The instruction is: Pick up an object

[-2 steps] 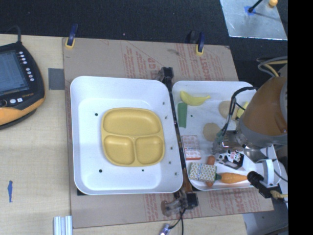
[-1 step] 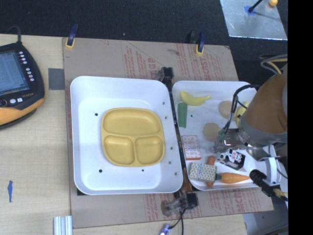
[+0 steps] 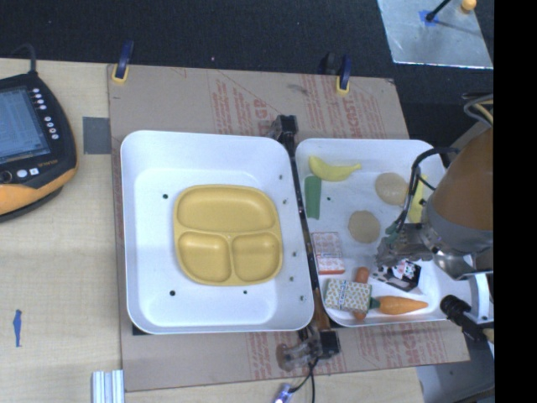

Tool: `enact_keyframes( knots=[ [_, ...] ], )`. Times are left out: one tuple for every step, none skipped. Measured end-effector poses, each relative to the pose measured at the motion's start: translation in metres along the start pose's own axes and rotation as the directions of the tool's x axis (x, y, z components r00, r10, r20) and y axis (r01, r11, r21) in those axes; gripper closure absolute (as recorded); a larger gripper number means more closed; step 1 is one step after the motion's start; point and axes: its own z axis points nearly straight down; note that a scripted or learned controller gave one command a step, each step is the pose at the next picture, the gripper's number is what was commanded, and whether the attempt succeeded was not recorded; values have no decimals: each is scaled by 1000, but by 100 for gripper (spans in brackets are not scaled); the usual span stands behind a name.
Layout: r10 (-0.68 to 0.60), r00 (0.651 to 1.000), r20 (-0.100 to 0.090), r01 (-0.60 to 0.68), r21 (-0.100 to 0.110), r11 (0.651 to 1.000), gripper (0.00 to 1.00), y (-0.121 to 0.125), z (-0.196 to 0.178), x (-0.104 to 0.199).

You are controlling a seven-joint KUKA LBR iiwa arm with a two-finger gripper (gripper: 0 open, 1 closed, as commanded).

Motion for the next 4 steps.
enact_keyframes(
  knots=[
    [3,1000,-2,-3,0,1000,100,65,-62,35],
    [3,1000,-2,-3,1,1000,0,64,-62,35],
    [3,1000,-1,-3,4,1000,0,97,51,-13],
    [1,1000,-2,-1,4,1000,100,97,40,-14]
  ],
)
